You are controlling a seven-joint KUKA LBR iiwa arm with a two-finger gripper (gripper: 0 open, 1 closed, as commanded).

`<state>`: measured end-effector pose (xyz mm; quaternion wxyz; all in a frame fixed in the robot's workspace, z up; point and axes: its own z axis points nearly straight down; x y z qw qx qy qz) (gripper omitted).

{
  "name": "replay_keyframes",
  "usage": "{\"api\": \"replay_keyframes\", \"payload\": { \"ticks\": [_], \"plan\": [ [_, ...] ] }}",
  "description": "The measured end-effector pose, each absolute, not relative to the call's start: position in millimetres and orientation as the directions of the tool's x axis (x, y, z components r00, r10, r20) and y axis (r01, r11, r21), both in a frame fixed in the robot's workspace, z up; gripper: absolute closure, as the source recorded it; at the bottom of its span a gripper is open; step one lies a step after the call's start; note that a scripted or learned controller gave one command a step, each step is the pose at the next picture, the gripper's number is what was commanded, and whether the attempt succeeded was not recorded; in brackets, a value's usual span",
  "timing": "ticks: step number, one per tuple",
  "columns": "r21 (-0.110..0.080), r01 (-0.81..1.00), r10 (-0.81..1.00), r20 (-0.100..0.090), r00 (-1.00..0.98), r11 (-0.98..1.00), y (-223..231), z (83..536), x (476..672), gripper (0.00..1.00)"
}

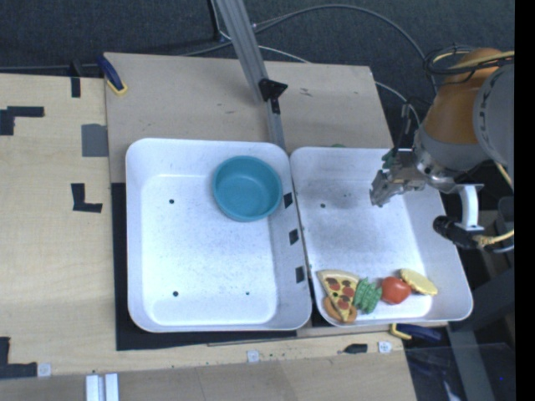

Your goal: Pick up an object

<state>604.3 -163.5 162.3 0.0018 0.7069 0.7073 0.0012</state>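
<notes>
Red and round, a tomato (395,290) lay in the right bin's (368,241) near corner, between a green toy (365,294) and a yellow piece (418,281). The gripper (383,192) hung above the bin's far side, holding nothing.

Arm (468,115): grey, orange band above wrist, entering from right. Claw (383,192): angled down-left, nothing visibly held.
</notes>
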Motion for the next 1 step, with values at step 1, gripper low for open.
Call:
{"api": "replay_keyframes", "payload": {
  "ticks": [1],
  "plan": [
    [0.004, 1.0, 1.0, -0.001, -0.001, 0.001, -159.8, 219.9, 597.4, 1.0]
  ]
}}
